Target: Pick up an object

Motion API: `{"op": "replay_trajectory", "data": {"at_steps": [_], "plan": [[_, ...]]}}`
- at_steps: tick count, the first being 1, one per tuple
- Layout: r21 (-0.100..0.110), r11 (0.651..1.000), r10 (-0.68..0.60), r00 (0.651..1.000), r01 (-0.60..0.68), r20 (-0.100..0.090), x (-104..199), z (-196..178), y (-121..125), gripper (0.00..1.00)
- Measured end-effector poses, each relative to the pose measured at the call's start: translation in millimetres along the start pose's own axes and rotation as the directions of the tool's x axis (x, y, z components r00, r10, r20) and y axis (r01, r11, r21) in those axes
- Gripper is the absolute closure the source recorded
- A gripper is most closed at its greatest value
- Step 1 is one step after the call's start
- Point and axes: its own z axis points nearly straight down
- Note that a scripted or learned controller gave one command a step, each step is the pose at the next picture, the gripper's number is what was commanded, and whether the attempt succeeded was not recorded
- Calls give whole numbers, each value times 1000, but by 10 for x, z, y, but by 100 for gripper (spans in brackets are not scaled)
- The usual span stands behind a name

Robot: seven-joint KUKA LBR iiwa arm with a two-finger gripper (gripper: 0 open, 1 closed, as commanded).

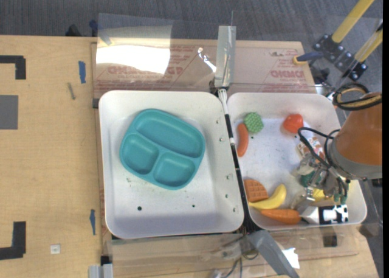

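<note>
The right bin (273, 155) holds several toy foods. A green bumpy piece (253, 123) and an orange sausage shape (243, 140) lie at its left side, and a red tomato (292, 123) sits toward the back. At the front are a waffle piece (256, 190), a yellow banana (271, 199) and an orange carrot (281, 215). My gripper (315, 176) is low in the bin's right half, just right of the banana, amid wires and small items. A white and black block (329, 214) lies in front of it.
The left bin (115, 204) carries a teal divided plate (162, 148). The arm's orange band (363, 140) overhangs the right bin's right rim. A clear plastic sheet and a cardboard panel (152, 67) stand behind the bins. Yellow struts (358, 9) rise at the back right.
</note>
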Motion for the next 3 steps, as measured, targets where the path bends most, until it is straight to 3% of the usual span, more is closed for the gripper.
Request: {"op": "replay_trajectory", "data": {"at_steps": [1,2,3], "plan": [[-2,1000,-7,1000,7,-7,-274,13,662,0],[2,995,98,995,-98,-10,-1167,47,811,0],[4,1000,8,1000,-8,-12,-845,34,-5,0]]}}
